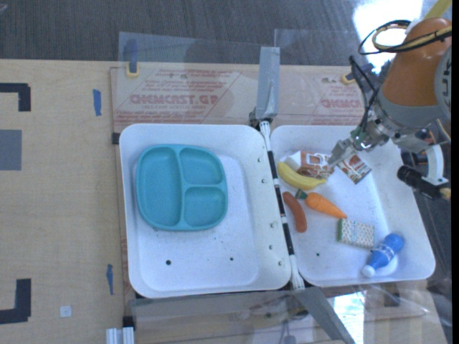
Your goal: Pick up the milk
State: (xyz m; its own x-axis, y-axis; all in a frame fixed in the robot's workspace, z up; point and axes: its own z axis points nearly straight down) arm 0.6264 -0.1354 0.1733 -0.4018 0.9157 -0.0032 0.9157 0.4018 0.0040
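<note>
White-and-red milk carton (pixel 313 165) lies just left of the fingers (pixel 341 151), touching the banana (pixel 301 178). We cannot tell their spread. We judge they may snag the neighbouring carton (pixel 354 168).

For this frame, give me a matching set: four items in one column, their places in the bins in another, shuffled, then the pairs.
Items:
1. blue plate
2. water bottle
3. banana
4. sausage

Places:
A. right bin's near right corner
B. along the right bin's left wall, beside the carrot
C. in the left bin
D. at the upper left of the right bin, against the milk

Pairs: 1-C, 2-A, 3-D, 4-B
</note>
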